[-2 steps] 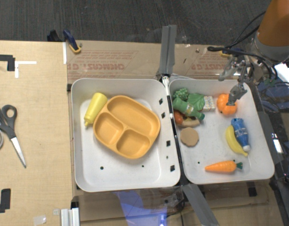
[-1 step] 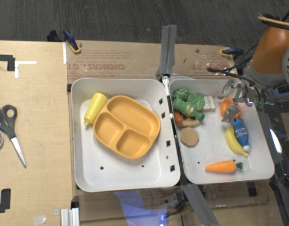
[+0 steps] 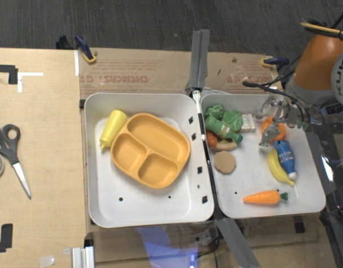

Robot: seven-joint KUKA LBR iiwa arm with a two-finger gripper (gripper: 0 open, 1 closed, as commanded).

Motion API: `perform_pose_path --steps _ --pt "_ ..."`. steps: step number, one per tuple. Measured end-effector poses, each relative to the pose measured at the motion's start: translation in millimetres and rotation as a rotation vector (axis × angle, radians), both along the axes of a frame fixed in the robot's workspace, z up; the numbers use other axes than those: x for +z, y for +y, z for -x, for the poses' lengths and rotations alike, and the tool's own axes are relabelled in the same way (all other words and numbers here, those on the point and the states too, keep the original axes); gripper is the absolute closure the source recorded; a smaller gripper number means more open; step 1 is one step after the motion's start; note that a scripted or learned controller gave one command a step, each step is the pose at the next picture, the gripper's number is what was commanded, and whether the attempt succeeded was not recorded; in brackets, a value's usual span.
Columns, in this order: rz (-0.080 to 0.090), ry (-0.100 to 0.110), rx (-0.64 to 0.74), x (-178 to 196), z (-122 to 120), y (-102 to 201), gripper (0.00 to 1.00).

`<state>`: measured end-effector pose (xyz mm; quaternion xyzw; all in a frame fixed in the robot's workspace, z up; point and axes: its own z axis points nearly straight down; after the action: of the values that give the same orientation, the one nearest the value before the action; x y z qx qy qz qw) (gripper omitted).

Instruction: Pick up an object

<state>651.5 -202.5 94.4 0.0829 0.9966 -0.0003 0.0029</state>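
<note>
The arm reaches in from the right so the claw [image 3: 270, 128] hangs low over the back of the right bin [image 3: 255, 205], where the toys are heaped. Its fingers seem to straddle a small orange thing [image 3: 274, 132], but the view is too cluttered to tell if they hold it. A blue bottle [image 3: 285, 157] and banana [image 3: 277, 169] lie just in front.

Glossy plastic divided plate [image 3: 151, 149]

One fixed cam above bench, slanted down on both bins [image 3: 93, 166], mid range.
</note>
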Motion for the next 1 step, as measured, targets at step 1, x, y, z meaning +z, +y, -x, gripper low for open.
perform_pose_path --steps 1 --pt "0.002 -0.006 0.004 11.5 -2.1 1.2 1.00"
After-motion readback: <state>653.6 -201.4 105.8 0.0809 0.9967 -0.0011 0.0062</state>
